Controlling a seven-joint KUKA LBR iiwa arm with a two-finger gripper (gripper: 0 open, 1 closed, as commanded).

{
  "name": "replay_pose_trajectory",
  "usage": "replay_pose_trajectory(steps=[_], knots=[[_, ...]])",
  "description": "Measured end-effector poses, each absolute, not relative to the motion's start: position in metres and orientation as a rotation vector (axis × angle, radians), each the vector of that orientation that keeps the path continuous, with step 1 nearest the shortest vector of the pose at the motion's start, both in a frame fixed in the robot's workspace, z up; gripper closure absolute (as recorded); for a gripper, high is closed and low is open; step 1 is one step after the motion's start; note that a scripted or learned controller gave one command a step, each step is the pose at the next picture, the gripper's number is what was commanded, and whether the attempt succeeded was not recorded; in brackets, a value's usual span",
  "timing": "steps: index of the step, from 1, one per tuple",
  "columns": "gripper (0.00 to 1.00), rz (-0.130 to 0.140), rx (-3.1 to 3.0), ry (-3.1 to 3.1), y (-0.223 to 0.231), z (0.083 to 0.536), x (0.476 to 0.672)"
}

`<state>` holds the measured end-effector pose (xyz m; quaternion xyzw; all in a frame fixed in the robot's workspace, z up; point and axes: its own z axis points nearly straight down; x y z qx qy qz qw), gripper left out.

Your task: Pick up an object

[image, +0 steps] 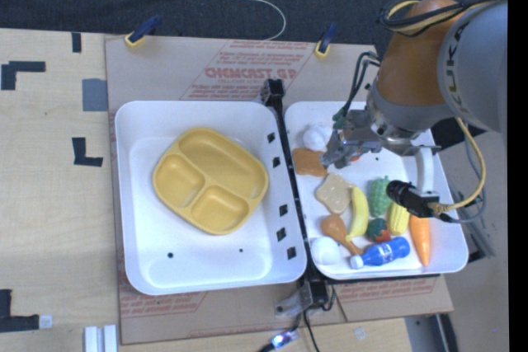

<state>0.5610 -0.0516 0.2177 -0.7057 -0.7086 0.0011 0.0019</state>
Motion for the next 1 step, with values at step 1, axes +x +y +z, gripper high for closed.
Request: replay_pose_trajectory(steps=[1], knots=[[1.00,0.002,-2.213,-2.224,-0.0189,0.2302,0.5293]])
